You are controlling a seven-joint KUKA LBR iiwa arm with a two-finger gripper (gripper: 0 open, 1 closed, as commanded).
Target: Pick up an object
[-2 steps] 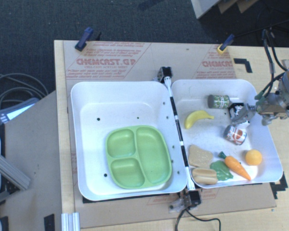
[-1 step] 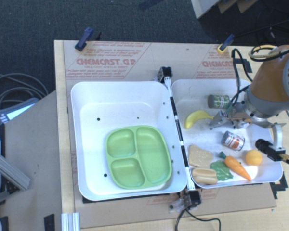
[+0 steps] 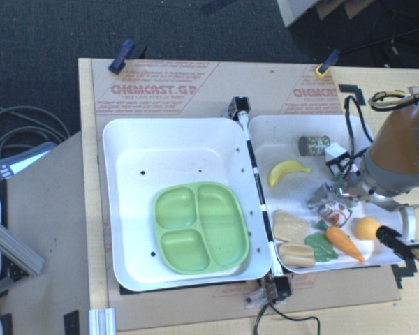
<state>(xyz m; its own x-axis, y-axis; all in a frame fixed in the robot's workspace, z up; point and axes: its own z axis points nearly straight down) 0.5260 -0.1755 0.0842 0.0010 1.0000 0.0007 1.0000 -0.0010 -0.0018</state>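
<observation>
The right bin [image 3: 286,128] holds several toy foods. A yellow banana [image 3: 286,171] lies near its left wall, and a small grey-green can [image 3: 313,145] lies on its side behind it. Along the front are a pale bread slice [image 3: 290,225], a tan bun [image 3: 297,255], a green leafy piece [image 3: 321,246], an orange carrot [image 3: 344,243] and a yellow-orange fruit [image 3: 366,228]. My gripper [image 3: 328,202] is down in the middle of this bin, right of the banana, directly over a small red-and-white object [image 3: 339,216]. The arm's wrist [image 3: 394,155] hides the bin's right side.
The left bin [image 3: 126,145] holds a green divided plate [image 3: 199,227] at its front middle. A black clip [image 3: 239,106] sits at the back where the bins meet. Cables loop off the bench at the left and near the arm.
</observation>
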